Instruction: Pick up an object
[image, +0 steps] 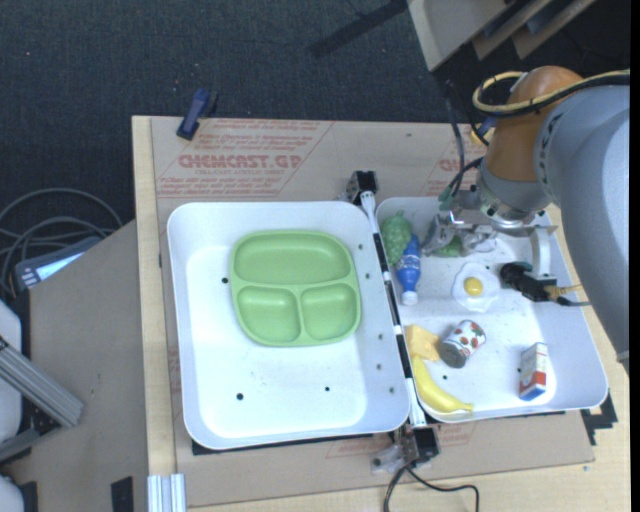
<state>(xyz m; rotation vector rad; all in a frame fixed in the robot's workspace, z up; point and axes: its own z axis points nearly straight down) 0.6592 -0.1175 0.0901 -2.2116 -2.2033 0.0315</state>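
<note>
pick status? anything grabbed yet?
Done: arm has reached over the right bin, gripper low at its far end. In hand: nothing visibly lifted; grasp unclear. Left: the pick itself. Banana, can, blue-capped bottle, small carton lie in the bin.

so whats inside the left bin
One green tray with three compartments, lying flat on the left bin floor. The floor directly beneath the tray is covered.

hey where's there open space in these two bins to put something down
Most bare floor is in the left bin: a wide strip below the green tray, and a narrower one along its left wall. In the right bin, one patch lies between the can and the carton. Its top end is crowded around the hand, bottle and egg.
</note>
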